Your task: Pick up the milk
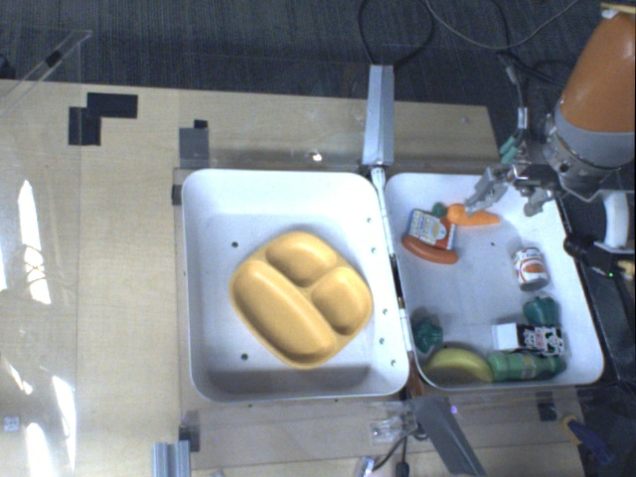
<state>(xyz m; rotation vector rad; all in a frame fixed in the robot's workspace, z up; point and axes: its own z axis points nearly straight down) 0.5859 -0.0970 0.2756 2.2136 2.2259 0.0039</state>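
We find a yellow tray (301, 296) in the left bin (209, 266). In the right bin (586, 361), the milk (529, 338), apparently the small black-and-white carton, lies at the frame's lower right, untouched. The gripper (512, 189) hangs over that bin's upper edge, fingers spread with nothing between them. We judge the pick not yet begun: approach, grasp and lift all remain.

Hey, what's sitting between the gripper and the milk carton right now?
In the camera view, a small red-and-white can lies on the right bin's floor between the gripper and the milk carton; otherwise that stretch is bare.
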